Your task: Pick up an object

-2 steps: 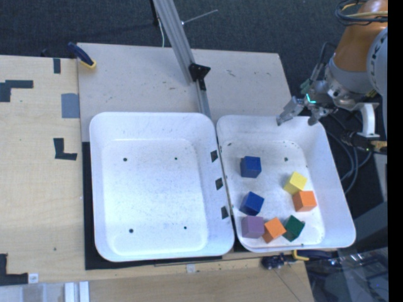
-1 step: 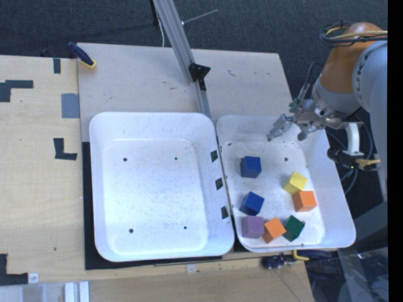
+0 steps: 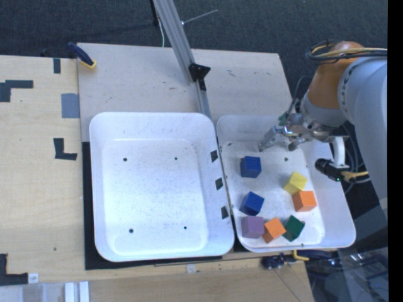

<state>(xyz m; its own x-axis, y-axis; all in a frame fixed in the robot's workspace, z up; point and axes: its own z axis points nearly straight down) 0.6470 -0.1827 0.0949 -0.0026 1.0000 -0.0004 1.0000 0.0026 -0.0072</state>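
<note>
The right bin (image 3: 332,222) holds several small blocks. A blue cube (image 3: 250,166) lies nearest the gripper, and a second blue cube (image 3: 253,202) sits below it. A yellow block (image 3: 295,182) and an orange block (image 3: 305,200) lie toward the right wall. Along the near edge are a purple block (image 3: 253,226), another orange block (image 3: 274,229) and a green block (image 3: 293,228). My gripper (image 3: 278,145) hangs over the bin's far part, just above and right of the upper blue cube. It is open, with nothing between its fingers.
The left bin (image 3: 151,187) stands beside the right one, their rims touching. A grey metal rail (image 3: 179,36) runs diagonally from the top down to the bins' far junction. A blue-and-yellow tool (image 3: 82,54) lies at the bench's far left.
</note>
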